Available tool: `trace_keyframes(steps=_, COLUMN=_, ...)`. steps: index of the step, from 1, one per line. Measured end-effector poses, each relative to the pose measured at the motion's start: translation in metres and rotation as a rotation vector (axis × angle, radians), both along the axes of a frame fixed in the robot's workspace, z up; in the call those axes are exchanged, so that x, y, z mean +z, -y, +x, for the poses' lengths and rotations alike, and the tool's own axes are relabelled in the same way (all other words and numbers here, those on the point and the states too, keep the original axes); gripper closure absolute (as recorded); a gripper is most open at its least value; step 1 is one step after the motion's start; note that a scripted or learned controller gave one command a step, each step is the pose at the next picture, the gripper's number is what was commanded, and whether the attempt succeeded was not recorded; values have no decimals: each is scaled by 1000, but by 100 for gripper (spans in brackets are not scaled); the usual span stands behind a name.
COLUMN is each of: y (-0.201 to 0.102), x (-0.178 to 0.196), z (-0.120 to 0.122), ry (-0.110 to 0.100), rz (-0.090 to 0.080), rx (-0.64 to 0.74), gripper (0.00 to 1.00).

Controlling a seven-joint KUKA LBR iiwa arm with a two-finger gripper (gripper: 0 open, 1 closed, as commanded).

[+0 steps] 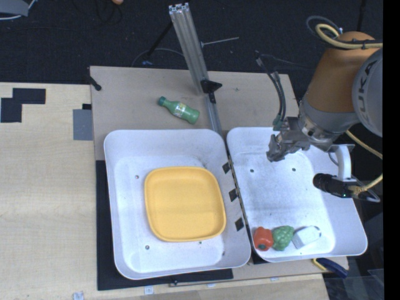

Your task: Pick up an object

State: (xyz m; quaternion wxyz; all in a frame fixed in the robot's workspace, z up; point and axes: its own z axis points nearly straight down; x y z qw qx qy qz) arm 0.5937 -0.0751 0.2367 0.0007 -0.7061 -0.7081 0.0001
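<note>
Three small things lie bunched at 6 o'clock in the right bin (pixel 340 230), against its near wall: a red piece (pixel 262 238), a green lumpy piece (pixel 282 237) touching it, and a white block (pixel 306 235) just beside that. Any of them would serve as the pick.

The end effector (pixel 277 151) hangs over the bin's 11 o'clock corner, well apart from the cluster. Nothing shows beneath it. We cannot tell how it is set; the tip is too dark and small to read.

Our judgement: the approach is the step in hand. The white block sits at the outer end of the row with only one neighbour, so it looks the cleanest target. We would come straight down, clear of the bin wall, to avoid nudging the green piece.

Left bin (pixel 122 167) holds a yellow plate (pixel 184 203) at centre. On the worktop (pixel 250 99) at 12 o'clock of that bin lies a green bottle (pixel 179 110) on its side, beside a metal rail (pixel 192 45).
</note>
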Motion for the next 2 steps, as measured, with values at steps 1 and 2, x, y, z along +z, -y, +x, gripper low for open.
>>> trace_keyframes(steps=1, y=-57, x=7, z=11, ry=1, rz=0, rx=1, gripper=100)
trace_keyframes(steps=2, y=-117, x=8, z=24, ry=1, rz=0, rx=1, gripper=100)
